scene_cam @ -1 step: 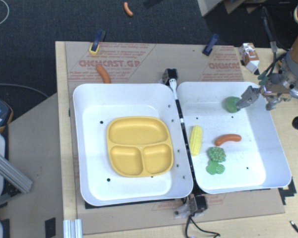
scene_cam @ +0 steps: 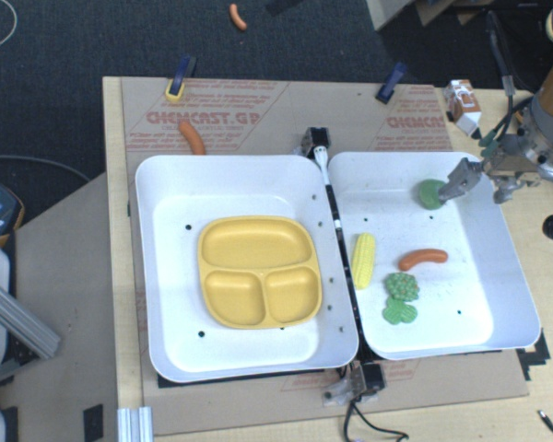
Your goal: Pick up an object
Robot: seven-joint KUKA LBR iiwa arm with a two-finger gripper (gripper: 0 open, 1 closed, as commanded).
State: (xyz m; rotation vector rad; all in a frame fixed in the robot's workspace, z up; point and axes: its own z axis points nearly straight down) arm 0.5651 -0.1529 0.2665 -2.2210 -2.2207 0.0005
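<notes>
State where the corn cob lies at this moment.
In the camera view, the corn cob lies in the right bin, close to its left wall, with the sausage and broccoli to its right.

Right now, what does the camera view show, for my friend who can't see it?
A robot gripper hangs over the right bin beside a round green toy. That bin also holds toy corn, a sausage and broccoli; the left bin holds a yellow tray.
</notes>
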